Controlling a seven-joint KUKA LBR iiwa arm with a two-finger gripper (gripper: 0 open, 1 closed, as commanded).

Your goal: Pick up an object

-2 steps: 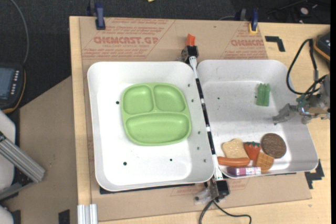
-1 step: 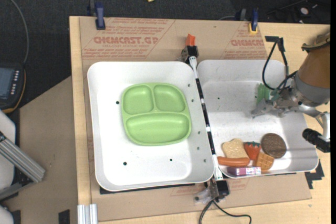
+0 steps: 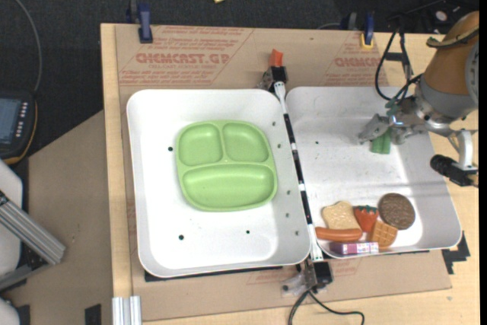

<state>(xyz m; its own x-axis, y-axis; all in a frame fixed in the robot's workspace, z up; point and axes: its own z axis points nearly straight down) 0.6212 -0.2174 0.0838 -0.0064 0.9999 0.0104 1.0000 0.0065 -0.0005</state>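
Gripper (image 3: 380, 135): in right bin (image 3: 335, 114), apparently clamped on a green object (image 3: 381, 144). Lift seemingly begun; remaining food pieces (image 3: 365, 223) untouched.

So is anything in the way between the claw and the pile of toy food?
Nothing visible is. The claw, with a green piece at its tip, is over the right bin. Bare white floor lies between it and the toy food in the near corner.

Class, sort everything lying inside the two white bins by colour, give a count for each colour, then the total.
Green: 2, the divided plate and the small green piece at the gripper
Red or orange-red: 2, sausage, pepper
Brown or tan: 3, round cookie, bread slice, waffle
Pink: 1, bar
Total: 8
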